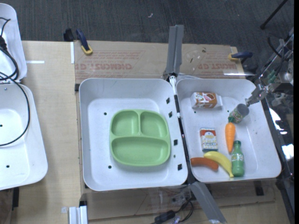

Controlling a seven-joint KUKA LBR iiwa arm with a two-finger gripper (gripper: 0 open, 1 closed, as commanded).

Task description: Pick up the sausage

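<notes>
The task item, a short reddish-orange toy sausage (pixel 204 163) with rounded ends, lies flat in the right shallow white bin (pixel 261 171), close to that bin's near edge and toward its near-left corner. Its long axis runs roughly parallel to the near edge, tilted slightly, with the right end a little nearer the edge. That right end touches or sits just beside a yellow plastic banana (pixel 220 160). A green toy bottle (pixel 238 158) lies beside the banana, an orange toy carrot (pixel 230 135) beyond it.

The claw (pixel 256 95) sits at the right bin's far-right corner, well apart from the sausage; whether it is open or closed cannot be determined.

The left bin (pixel 93 139) holds a green three-compartment plate (pixel 139 137)
</notes>
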